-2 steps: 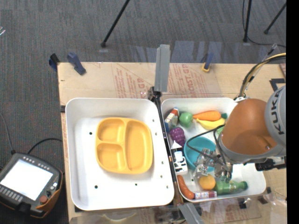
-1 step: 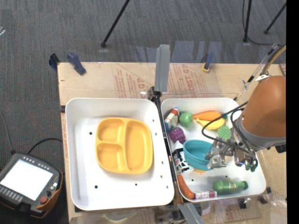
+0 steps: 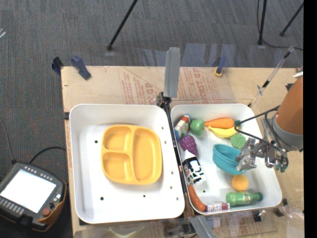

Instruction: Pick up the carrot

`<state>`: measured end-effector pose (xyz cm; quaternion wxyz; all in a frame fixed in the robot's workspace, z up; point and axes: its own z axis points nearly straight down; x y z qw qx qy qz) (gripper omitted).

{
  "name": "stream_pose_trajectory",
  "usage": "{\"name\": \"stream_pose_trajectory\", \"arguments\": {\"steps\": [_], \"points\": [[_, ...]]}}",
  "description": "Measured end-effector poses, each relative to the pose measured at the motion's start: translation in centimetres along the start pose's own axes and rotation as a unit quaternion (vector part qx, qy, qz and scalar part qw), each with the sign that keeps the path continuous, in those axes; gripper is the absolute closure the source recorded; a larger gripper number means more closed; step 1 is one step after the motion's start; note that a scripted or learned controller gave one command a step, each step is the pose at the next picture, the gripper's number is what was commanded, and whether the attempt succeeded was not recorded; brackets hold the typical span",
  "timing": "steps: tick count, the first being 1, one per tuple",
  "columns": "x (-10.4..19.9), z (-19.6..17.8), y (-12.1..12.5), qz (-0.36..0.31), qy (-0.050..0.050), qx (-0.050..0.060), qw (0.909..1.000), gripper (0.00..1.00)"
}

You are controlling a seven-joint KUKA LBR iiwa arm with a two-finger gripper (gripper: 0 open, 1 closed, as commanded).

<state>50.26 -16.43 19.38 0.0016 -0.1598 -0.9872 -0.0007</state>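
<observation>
Hovering over the blue bowl (image 3: 229, 157) with fingers seemingly spread and holding nothing, the gripper (image 3: 246, 161) has the carrot (image 3: 219, 122) lying farther back-left, long axis left-right.

The grey arm (image 3: 292, 118) reaches in from the right; its pincer (image 3: 247, 158) points left.

Robot lab — tripods (image 3: 126, 19), teach pendant (image 3: 30, 195)
</observation>
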Motion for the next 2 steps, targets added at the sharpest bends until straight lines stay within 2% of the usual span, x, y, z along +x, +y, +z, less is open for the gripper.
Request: {"name": "stream_pose_trajectory", "arguments": {"steps": [1, 2], "points": [[-1.4, -5.1, -4.7, -0.013, -0.003, 0.0, 0.9999, 1.0], [1.0, -6.1, -5.2, -0.059, 0.0, 0.0, 0.9983, 1.0]]}}
